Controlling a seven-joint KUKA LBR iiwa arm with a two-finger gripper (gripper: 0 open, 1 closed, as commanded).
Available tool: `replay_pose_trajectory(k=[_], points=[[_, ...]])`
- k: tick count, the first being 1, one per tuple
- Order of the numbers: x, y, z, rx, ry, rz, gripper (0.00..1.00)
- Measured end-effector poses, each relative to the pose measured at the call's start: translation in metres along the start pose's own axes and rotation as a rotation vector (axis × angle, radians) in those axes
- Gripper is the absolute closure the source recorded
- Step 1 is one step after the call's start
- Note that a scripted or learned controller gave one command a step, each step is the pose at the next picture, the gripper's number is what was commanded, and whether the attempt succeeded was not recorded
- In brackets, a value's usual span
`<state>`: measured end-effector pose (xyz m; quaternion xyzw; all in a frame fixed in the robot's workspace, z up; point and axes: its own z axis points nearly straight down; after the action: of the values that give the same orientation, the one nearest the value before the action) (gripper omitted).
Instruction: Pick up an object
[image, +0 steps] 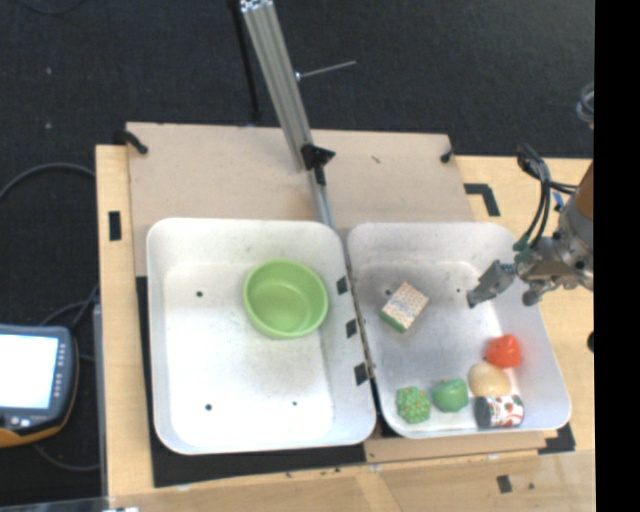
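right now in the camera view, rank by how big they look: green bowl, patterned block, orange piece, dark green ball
1. green bowl
2. patterned block
3. orange piece and dark green ball: they look alike in size, so no ranking.

We can read no text, number or brand. The box (404, 306) carries a printed pattern and the can (499, 410) a red and white label, both too blurred for us to read.

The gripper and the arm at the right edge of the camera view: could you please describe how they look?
The gripper is dark grey metal, with a slim finger pointing toward the right bin. Dark cables loop above the wrist, beside an orange-brown patch of the arm.
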<state>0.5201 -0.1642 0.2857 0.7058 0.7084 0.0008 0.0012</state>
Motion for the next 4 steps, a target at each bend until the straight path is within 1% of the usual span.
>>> replay_pose_trajectory(k=[1,2,3,4], points=[[0.0,0.0,0.0,0.0,0.0,0.002,0.0],[-0.007,0.002,0.061,0.007,0.0,0.004,0.0],[-0.01,0.001,0.125,0.008,0.0,0.004,0.0],[-0.016,-0.005,0.169,0.007,0.0,0.004,0.0]])
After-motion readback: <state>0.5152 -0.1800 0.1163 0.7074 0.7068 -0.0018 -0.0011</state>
